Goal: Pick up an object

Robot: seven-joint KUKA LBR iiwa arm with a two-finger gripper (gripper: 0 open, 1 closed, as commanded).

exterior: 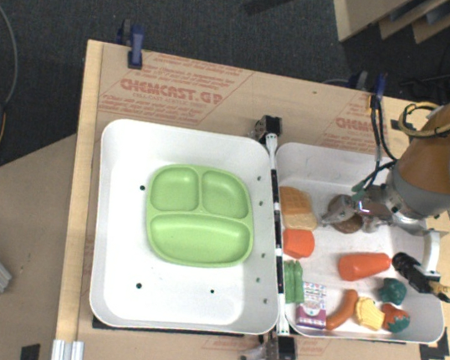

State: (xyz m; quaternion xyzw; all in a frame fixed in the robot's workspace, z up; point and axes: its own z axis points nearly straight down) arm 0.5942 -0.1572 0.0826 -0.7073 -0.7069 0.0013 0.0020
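One orange carrot (362, 265) lies beside an orange block (298, 243); the gripper (353, 216) grip cannot be told.

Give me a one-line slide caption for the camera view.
Arm's hand low in the right bin among toy foods; green divided plate sits in the left bin.

You see a pale green divided plate (199, 216) in the white left bin (109, 267). Your right bin (329, 162) holds an orange carrot (362, 265), a tan bread slice (298, 207) and a dark green piece (392, 290).
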